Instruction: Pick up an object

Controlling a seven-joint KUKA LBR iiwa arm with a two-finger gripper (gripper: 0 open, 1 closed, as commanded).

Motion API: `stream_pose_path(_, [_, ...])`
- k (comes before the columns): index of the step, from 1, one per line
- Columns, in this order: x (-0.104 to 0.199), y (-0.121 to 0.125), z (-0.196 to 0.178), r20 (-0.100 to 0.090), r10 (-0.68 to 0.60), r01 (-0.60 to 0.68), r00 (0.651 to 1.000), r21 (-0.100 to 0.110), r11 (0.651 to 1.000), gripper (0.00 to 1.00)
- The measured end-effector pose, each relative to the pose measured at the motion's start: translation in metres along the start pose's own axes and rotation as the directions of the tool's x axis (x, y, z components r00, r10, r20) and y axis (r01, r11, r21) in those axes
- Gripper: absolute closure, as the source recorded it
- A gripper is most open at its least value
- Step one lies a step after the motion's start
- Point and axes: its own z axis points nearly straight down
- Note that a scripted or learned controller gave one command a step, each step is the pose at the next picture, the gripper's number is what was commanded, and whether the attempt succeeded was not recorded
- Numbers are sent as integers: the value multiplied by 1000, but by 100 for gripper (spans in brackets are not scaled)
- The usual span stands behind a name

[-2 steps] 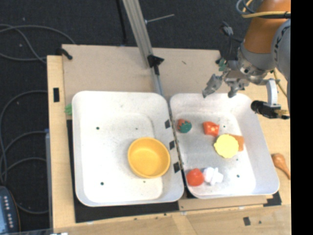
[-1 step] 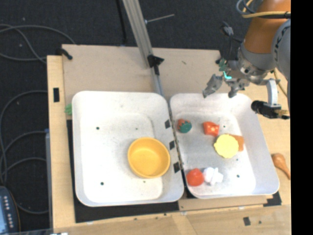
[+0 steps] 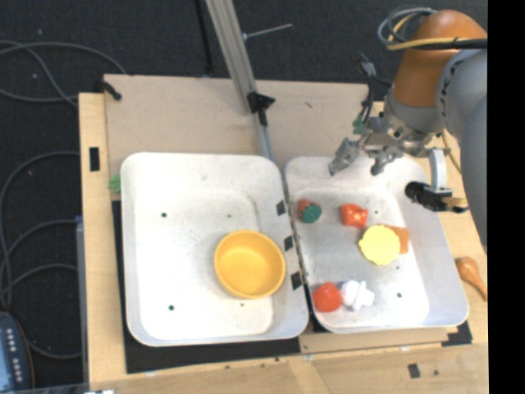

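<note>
While the gripper point(image 3: 359, 164) hangs with fingers apart and nothing between them over the right white bin's point(image 3: 414, 306) far edge, the small orange block point(image 3: 353, 215) near that edge should be targeted; the green-and-red ball point(image 3: 309, 212) beside it is best avoided.

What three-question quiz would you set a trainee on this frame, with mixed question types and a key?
1. True or false: the yellow bowl sits in the left bin.
2. Multiple choice: where is the hand? A) above the far edge of the right bin, with nothing between its fingers; B) closed on the yellow bowl; C) over the left bin.
3. Fill in: the red ball touches a ____ object at the right bin's near edge.

Key: 1 true; 2 A; 3 white.
</note>
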Motion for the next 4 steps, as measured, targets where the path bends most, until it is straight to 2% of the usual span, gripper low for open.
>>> stream_pose_path(2, [-5, 8, 92, 1, -1, 1, 1000, 0, 1000, 0])
stream_pose_path(3, [-7, 10, 77, 6, -4, 4, 1000, -6, 1000, 100])
stream_pose_path(4, [-12, 12, 31, -3, 1, -1, 1000, -10, 1000, 100])
